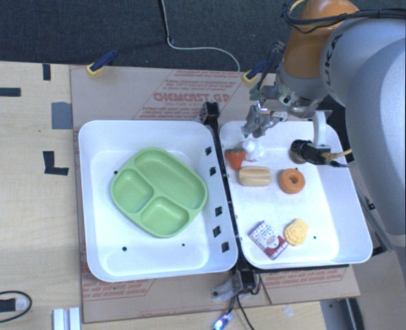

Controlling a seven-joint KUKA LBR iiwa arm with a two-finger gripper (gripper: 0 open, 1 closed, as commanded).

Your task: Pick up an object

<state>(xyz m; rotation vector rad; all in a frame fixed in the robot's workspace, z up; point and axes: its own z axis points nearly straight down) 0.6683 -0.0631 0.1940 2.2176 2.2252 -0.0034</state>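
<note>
While the grey arm reaches in from the right, its two-finger gripper (256, 128) hangs over the back left corner of the right shallow white bin (340, 247), close to the wall shared with the left shallow white bin (98, 158). Honestly can't tell whether the gripper is open or closed from this angle.

Right under it sits a small white lump (252, 146), which looks like the thing to grab. It's tight in there: a red-orange chunk (235, 159) is just beside the lump on the shared-wall side, maybe touching, and a tan bun-shaped roll (255, 176) lies just in front. An orange-brown ring doughnut (292, 181) sits right of the roll, a bit apart.

More room opens toward the front, where a bare strip of floor separates those from a red-and-white flat packet (266, 239) and a yellow corn cob piece (296, 232), side by side near the front edge.

The left bin holds a green divided plastic plate (159, 191), with bare floor all around it.

The lump itself is pale, rounded and tiny, too small to make out any detail.
</note>
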